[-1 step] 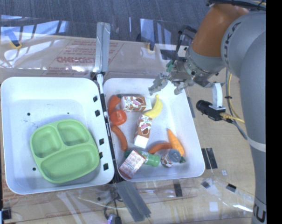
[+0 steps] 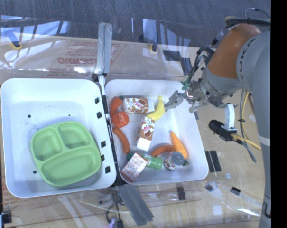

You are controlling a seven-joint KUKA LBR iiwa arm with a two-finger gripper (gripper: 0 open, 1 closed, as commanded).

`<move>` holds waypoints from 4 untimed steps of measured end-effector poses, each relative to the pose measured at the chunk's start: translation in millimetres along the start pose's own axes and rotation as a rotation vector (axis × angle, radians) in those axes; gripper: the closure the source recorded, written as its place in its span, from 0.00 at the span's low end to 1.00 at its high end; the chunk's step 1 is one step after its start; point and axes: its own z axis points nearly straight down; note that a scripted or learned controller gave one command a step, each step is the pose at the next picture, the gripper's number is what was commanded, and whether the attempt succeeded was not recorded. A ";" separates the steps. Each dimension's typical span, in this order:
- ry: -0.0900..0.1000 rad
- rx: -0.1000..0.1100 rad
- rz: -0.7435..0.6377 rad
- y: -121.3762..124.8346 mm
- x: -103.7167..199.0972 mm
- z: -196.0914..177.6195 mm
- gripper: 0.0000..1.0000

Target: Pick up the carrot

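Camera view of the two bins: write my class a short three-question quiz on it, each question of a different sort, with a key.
1. True or false: the carrot lies in the same bin as the green divided plate.
2. Which thing is nearest the gripper? A) the banana B) the green divided plate C) the tomato
3. Fill in: the carrot lies near the right bin's ____ wall, as this view shows it.

Key
1. False: the plate is in the left bin, the carrot in the right bin.
2. A
3. right
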 end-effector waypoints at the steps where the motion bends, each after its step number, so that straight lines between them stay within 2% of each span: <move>1: 0.002 0.000 -0.060 -62.3 -1.3 106.3 0.00; 2: 0.002 0.003 -0.066 -62.0 -1.3 97.5 1.00; 3: 0.000 -0.012 -0.017 -94.1 -3.8 58.4 1.00; 4: 0.002 -0.005 0.079 -89.7 16.6 70.6 1.00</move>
